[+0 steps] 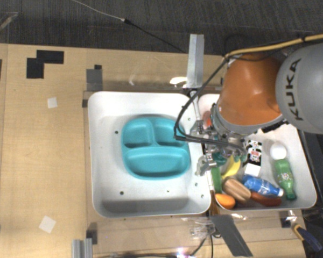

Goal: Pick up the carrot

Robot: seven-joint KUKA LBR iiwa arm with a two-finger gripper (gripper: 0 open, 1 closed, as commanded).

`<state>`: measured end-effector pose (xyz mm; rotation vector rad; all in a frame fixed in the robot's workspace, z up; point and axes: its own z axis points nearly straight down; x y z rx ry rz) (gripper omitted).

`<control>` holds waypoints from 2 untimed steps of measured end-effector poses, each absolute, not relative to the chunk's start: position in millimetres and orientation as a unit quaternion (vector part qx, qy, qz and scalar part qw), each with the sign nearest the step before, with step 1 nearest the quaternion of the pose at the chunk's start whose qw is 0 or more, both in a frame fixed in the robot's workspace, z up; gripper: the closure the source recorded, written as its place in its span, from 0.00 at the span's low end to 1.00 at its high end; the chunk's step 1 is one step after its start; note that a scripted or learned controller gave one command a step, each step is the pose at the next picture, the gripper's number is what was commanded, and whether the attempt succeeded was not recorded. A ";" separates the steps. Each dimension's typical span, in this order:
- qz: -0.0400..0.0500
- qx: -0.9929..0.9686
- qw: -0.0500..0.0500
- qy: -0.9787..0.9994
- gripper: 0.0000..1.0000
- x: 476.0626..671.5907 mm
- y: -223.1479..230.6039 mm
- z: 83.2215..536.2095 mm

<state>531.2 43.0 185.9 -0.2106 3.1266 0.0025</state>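
Observation:
The carrot (224,200) shows as an orange rounded piece in the near left corner of the right bin (307,190), partly tucked under a tan bun (237,188). My gripper (207,163) hangs below the orange wrist band, over the left edge of the right bin by the divider between the bins. It is a little beyond the carrot and above a yellow banana (232,168) and a green item (216,179). Cables and the wrist hide much of it.
A teal divided plate (153,147) lies in the left bin (105,160). The right bin also holds a blue bottle (262,186), a green bottle (284,177), a dark red sausage (266,200) and a small white box (253,155), packed closely around the carrot.

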 end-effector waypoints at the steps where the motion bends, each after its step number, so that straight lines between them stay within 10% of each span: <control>1: 0.001 -0.067 0.004 0.998 0.00 531.2 43.0 185.9; 2: 0.001 -0.067 0.004 0.998 0.00 531.2 43.0 185.9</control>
